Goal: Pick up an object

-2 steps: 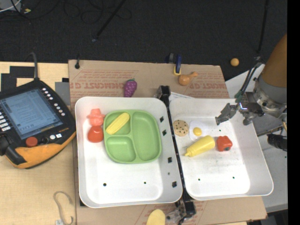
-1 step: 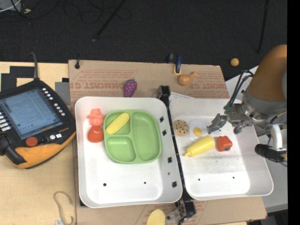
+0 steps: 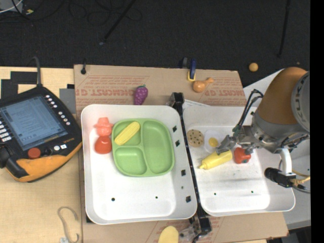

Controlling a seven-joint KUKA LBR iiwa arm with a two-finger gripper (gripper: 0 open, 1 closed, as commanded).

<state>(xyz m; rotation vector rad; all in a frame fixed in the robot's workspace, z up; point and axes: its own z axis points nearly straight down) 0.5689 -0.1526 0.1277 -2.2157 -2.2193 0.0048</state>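
I'm taking the yellow mustard bottle (image 3: 216,160) in the right bin (image 3: 253,199) as my landmark, since that's where the work is. The gripper (image 3: 237,147) sits low over the bin just above and to the right of the bottle's upper end, with a small red toy (image 3: 242,156) directly under it, touching or nearly touching that end of the bottle. From this slant I cannot tell how wide the tool is spread, nor whether anything is between its tips, so I won't count anything as held. Left of the bottle lie a round cookie (image 3: 195,137) and a small yellow piece (image 3: 213,142), both a little apart from it. Further left, in the other bin (image 3: 131,199), a green divided plate (image 3: 144,148) carries a corn cob (image 3: 126,132), with a pink-and-red figure (image 3: 103,135) beside it. My judgement is that the pick is aimed at the red toy or the bottle's end. To do it well I'd want the tool centred on one object, not straddling both, descending straight, closing fully, then lifting slowly to check the catch.
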